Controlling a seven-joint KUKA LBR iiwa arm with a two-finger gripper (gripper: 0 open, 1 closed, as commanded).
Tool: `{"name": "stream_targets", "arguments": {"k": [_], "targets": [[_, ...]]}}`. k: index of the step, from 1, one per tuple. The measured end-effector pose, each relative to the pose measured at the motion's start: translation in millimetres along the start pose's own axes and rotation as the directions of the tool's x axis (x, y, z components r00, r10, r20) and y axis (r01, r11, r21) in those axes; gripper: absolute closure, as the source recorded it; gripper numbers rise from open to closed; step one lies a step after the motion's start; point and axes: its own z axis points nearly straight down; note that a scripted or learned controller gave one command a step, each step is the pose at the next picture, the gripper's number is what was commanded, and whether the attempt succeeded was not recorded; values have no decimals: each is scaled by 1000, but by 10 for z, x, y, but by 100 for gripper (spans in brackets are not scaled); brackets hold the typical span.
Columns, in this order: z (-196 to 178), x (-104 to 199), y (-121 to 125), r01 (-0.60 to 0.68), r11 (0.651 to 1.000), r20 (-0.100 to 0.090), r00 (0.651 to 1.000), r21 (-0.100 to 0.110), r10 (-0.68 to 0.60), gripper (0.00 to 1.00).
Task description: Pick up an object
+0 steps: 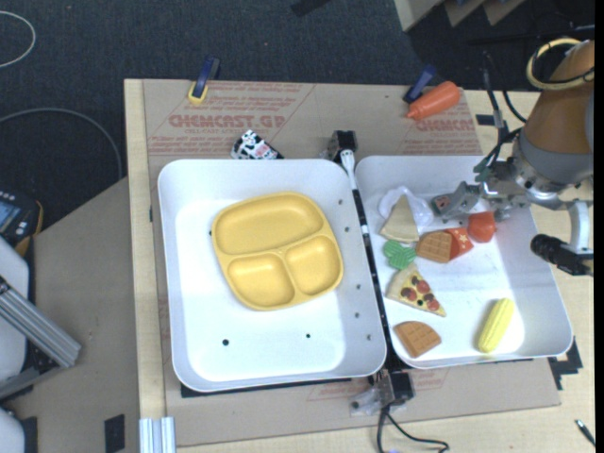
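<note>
Where the claw (460, 203) hovers, toy food (444, 245) lies just below.

A single camera hangs above the bench (283, 111) and looks down at a slant, far enough back to take in both white bins whole: the left bin (189, 338) and the right bin (538, 310). Dark floor shows beyond the bench's far edge. The arm (566, 111) enters from the right side.
</note>
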Motion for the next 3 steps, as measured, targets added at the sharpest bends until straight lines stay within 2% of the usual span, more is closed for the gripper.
{"name": "stream_targets", "arguments": {"k": [1,2,3], "targets": [[356,-93,42,0,1000,9,1000,-18,0,0],[325,-84,50,0,1000,8,1000,-21,0,0],[242,-85,45,-1,1000,8,1000,-20,1,100]]}}
